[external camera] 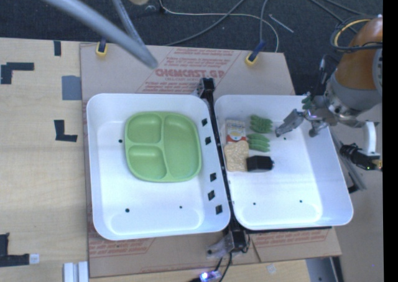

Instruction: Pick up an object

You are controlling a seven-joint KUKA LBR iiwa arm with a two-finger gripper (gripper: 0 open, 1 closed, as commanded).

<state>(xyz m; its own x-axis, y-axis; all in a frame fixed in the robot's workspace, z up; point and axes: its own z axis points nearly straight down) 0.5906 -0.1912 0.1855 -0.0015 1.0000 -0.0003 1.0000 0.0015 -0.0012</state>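
The right bin (pixel 323 175) holds a small cluster at its left side. It is made up of a beige and white snack packet (pixel 236 145), two green pieces (pixel 260 124) (pixel 259 144) and a black block (pixel 259 164). My gripper (pixel 300 127) hangs over the bin's upper right part, to the right of the green pieces and apart from them. Its two fingers stand open with nothing between them. The orange-banded wrist (pixel 360 63) rises behind it at the right edge.
A green divided plate (pixel 163 147) lies in the left bin (pixel 109 206). A black divider strip (pixel 214 150) runs between the bins. Cables (pixel 273 7) trail across the dark floor behind the cardboard sheet (pixel 186 66).
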